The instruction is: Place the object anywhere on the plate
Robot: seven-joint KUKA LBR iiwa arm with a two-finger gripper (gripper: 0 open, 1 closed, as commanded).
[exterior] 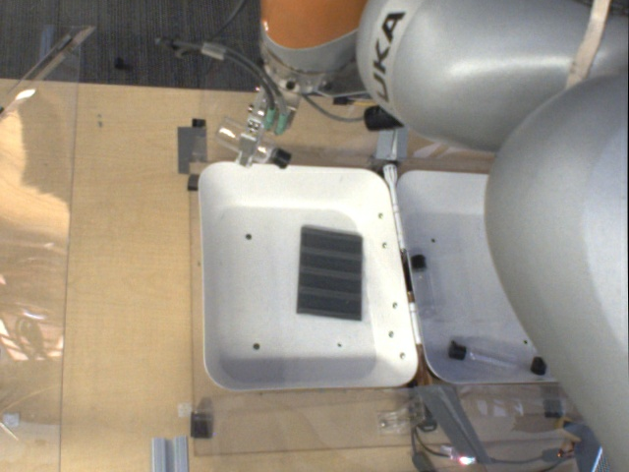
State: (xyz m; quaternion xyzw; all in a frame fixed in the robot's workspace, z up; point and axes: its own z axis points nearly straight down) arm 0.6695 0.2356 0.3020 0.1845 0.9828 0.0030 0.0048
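Note:
A dark grey ribbed rectangular plate (pixel 330 272) lies flat in the middle of the left bin (pixel 231 293). A clear tube-like object with black ends (pixel 494 354) lies in the right bin (pixel 442 224), near its front edge. My gripper (pixel 259 138) hangs below the orange wrist band, over the far left corner of the left bin. It is well away from both the plate and the tube. I see nothing held in it.
A small black piece (pixel 418 261) sits at the right bin's left wall. The big grey arm (pixel 511 77) covers the top right and much of the right bin. Black brackets (pixel 191 147) stand at the bins' corners. Cables (pixel 442 441) lie along the front.

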